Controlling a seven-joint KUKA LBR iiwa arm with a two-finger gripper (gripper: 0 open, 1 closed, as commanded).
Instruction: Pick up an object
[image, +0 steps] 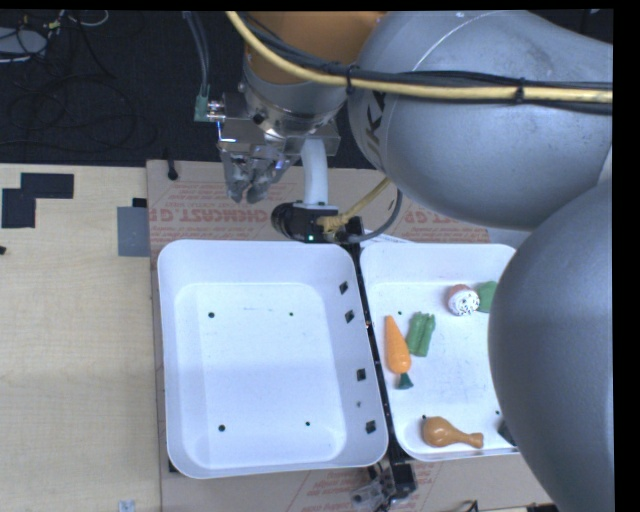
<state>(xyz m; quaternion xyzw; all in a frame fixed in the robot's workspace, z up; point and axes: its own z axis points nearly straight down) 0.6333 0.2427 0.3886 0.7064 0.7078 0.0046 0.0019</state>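
Gripper hangs above the bench beyond the left bin's far edge, near that bin's far right corner, fingers pointing down and close together; nothing between them. Can't tell for sure if fully pressed shut, tips blur together. Orange band of the arm sits just above it, big grey arm body covers the right bin's right side.

Left bin: just white floor with small dark dots.

Right bin holds the toys:
- carrot, near the left wall, mid-bin, lying lengthwise, green tip toward the near edge
- green piece just beside the carrot, on its right, touching or nearly so
- white speckled ball toward the far side, with another green item touching it on the right, partly cut off by the arm
- drumstick at the near edge, lying sideways

All toys well apart from the gripper.
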